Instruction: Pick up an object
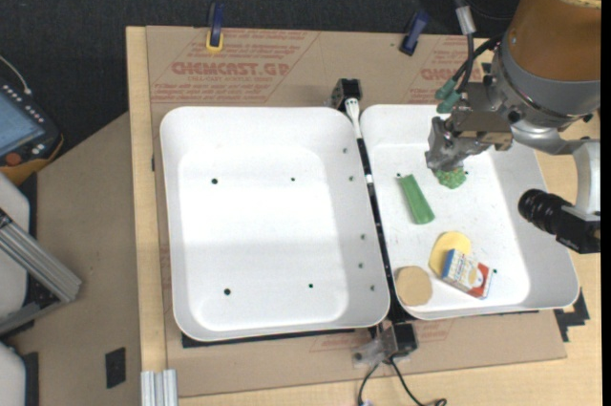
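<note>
My gripper [449, 163] hangs low over the back half of the right bin [516, 194], below the grey wrist and orange band. A small lumpy green object [452, 176] pokes out right at its tip, partly hidden by it. Whether the gripper has hold of it is not visible. A green bar [415, 199] lies just left of and in front of the gripper. Nearer the front of the same bin are a yellow piece [451, 251], a small red, white and blue carton [469, 276] and a tan round disc [413, 286].
The left bin [191, 232] adjoins the right one along a dark seam [370, 203]. A black fixture [558, 218] juts over the right bin's right rim. Blue clips [216, 24] hold the cardboard base at the back.
</note>
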You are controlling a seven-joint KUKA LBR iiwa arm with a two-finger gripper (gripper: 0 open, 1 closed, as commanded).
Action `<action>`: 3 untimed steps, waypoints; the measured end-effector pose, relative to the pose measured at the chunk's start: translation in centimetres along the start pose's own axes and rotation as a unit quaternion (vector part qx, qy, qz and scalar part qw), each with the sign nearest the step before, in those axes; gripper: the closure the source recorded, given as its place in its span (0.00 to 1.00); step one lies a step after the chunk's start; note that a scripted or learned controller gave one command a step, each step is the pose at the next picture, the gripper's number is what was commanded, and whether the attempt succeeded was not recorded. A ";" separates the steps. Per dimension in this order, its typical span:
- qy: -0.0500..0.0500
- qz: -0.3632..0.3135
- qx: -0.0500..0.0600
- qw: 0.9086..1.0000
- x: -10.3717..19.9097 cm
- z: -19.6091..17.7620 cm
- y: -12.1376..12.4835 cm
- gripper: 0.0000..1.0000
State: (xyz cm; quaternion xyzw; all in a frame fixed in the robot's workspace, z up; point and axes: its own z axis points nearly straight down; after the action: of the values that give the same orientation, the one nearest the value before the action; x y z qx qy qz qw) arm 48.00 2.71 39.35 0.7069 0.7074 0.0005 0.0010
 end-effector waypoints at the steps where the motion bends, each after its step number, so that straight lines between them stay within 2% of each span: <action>1: 0.001 -0.002 -0.002 1.000 5.3 -2.1 2.2 1.00; 2: 0.000 -0.002 0.004 1.000 9.0 1.1 3.2 1.00; 3: 0.000 -0.002 0.004 1.000 12.9 3.6 -0.1 1.00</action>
State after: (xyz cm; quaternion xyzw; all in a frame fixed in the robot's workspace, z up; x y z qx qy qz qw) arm 47.94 15.61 35.75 0.7052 0.7090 -0.0023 -0.0024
